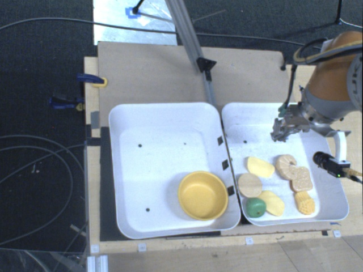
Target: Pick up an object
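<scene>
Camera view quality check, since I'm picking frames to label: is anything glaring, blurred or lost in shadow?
Camera view: lighting is even and soft; the yellow bowl throws only a faint shadow in the left bin. A bright patch of floor at the top is washed out. The gripper reads dark and slightly soft, its detail hard to make out; the food pieces in the right bin look reasonably sharp.

A tan bench (147, 72) stands on dark carpet (39, 38). Black cables (34, 169) loop over the floor to its left. Two clamps (79, 92) grip the bench's left edge. A grey pole (187, 27) slants in from the top.
</scene>
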